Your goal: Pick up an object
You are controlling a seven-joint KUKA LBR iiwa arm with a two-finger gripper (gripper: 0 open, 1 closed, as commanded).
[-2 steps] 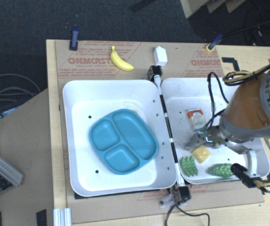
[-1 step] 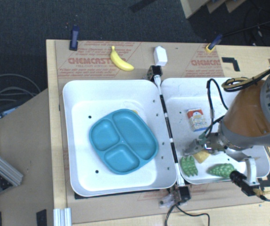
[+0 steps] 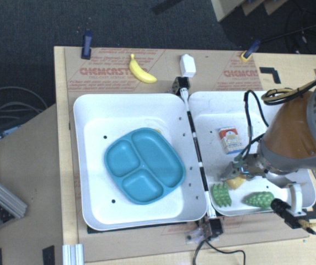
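Gripper (image 3: 238,169) low in right bin (image 3: 213,106) over yellow item (image 3: 234,183), beside green objects (image 3: 221,194); jaws' state unclear.

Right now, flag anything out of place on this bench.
The yellow banana lies outside both bins, on the cardboard behind the left bin, which holds a blue divided plate. The other small things sit in the right bin. Nothing looks spilled or damaged.
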